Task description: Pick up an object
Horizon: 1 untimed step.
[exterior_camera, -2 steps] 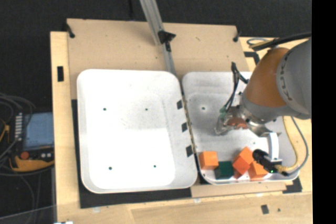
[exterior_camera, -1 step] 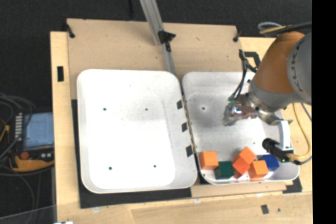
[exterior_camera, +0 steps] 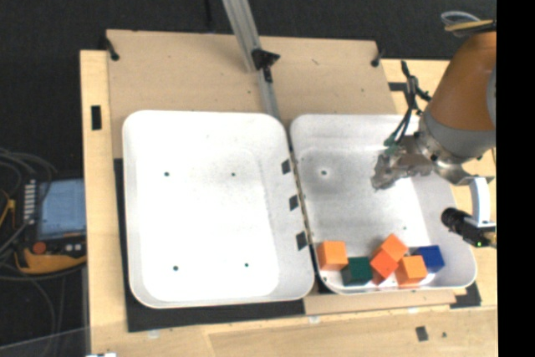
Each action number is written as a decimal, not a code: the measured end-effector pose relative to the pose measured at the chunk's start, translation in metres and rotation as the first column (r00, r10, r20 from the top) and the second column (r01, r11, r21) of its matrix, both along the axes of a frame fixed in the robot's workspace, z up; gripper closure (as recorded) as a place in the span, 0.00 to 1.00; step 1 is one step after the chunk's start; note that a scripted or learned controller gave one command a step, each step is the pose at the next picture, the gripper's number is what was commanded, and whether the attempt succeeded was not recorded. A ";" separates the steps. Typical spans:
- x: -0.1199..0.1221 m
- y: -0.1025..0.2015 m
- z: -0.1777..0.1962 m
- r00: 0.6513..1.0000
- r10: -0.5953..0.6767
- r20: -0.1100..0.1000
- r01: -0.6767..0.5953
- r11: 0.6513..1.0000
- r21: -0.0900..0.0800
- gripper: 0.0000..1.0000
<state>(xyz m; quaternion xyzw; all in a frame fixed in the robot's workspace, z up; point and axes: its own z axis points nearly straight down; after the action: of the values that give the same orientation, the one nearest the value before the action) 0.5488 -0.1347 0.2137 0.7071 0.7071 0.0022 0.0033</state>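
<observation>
Item: grey two-finger gripper [exterior_camera: 391,169], jaw state cannot be told, hovering over the shallow white right-hand bin [exterior_camera: 351,148], well apart from the small coloured blocks at its near edge; advised approach: descend squarely over the lone orange cube [exterior_camera: 333,253], apart from neighbours.

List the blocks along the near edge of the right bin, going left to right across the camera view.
Orange block at the left → green block → tilted orange-red block → orange block → blue block, all in the right bin.
</observation>
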 end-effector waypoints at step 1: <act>-0.008 -0.002 0.051 1.000 0.004 0.000 -0.004 1.000 0.000 1.00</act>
<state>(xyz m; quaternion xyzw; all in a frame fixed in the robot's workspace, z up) 0.5408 -0.1370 0.2651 0.7059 0.7083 0.0022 0.0033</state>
